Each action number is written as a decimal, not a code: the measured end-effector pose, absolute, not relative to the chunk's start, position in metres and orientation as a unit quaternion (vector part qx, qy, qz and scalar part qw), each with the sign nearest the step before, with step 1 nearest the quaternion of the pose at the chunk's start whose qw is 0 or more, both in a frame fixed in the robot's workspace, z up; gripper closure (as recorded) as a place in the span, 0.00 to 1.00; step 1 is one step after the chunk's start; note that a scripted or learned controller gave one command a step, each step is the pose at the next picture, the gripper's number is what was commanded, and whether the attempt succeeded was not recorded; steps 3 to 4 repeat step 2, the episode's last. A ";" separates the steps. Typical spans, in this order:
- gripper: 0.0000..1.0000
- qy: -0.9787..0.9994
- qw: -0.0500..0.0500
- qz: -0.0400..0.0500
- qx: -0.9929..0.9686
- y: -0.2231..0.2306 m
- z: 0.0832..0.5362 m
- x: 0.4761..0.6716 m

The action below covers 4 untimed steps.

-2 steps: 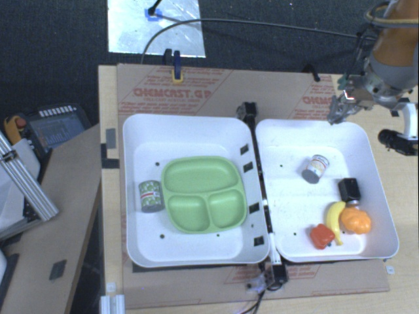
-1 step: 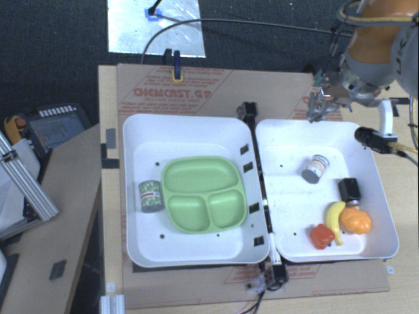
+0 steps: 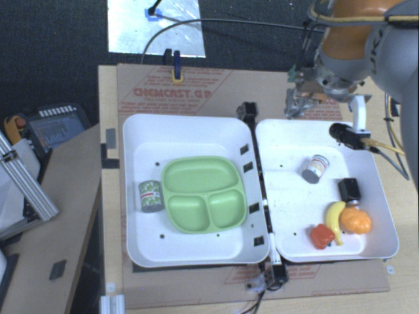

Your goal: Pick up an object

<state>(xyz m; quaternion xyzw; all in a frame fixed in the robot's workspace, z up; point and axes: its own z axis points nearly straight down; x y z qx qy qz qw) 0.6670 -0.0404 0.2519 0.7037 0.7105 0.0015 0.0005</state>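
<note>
Here the end effector (image 3: 302,102) hangs at the far rim of the right bin (image 3: 386,195), just above its back wall, and nothing lies between its fingers; whether it stands released or clenched I cannot tell from this slant. The task names no single thing, so the candidates are what lies in that right bin. Nearest is the small grey can (image 3: 315,169), tipped on its side near the middle of the bin floor, its long axis running on a diagonal from near-left up toward far-right, its pale label end toward the back. It lies straight toward the camera from the end effector, a touch to the picture's right. Further toward the near-right corner sit a black block (image 3: 349,190), a yellow banana (image 3: 336,220) curved with its length running near to far, an orange fruit (image 3: 356,221) touching the banana, and a red pepper-like piece (image 3: 321,236) just beside its lower tip.

The left bin (image 3: 137,142) carries a green divided tray (image 3: 200,195) and a small can with a green label (image 3: 150,195), well apart from the arm.

My judgement: the grey can is the closest reach, needing travel toward the near side and downward, with the fingers set across its diagonal axis.
</note>
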 end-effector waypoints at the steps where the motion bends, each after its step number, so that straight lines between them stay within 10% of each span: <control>1: 1.00 0.710 0.000 0.001 0.704 0.007 0.249 0.655; 4: 1.00 0.711 -0.001 0.001 0.704 0.062 0.231 0.650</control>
